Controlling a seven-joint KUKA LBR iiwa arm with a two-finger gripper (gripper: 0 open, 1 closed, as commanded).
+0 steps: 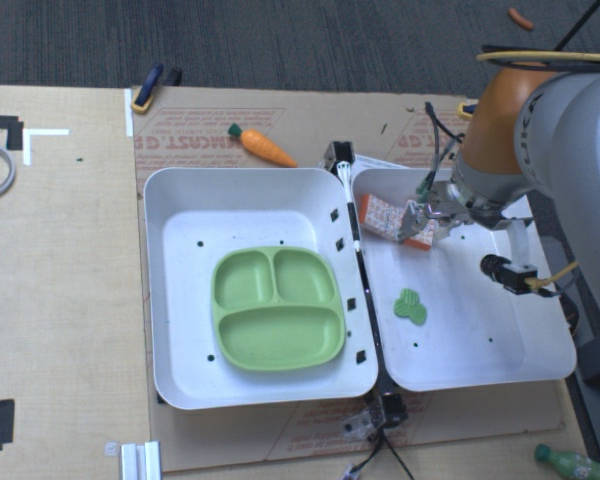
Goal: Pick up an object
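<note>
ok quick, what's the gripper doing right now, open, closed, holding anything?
Gripper: down in the right bin, at the red-and-white box; whether it is open, closed or gripping the box cannot be told.

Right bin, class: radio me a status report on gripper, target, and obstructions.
Gripper low in the right bin, at the red-and-white box; grasp not confirmed. Green piece loose on the bin floor. Green divided plate in the left bin.

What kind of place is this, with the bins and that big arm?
Probably a robotics lab test bench: a robot arm reaches over two white bins, with toy items like a green plate and a carrot as practice objects.
</note>
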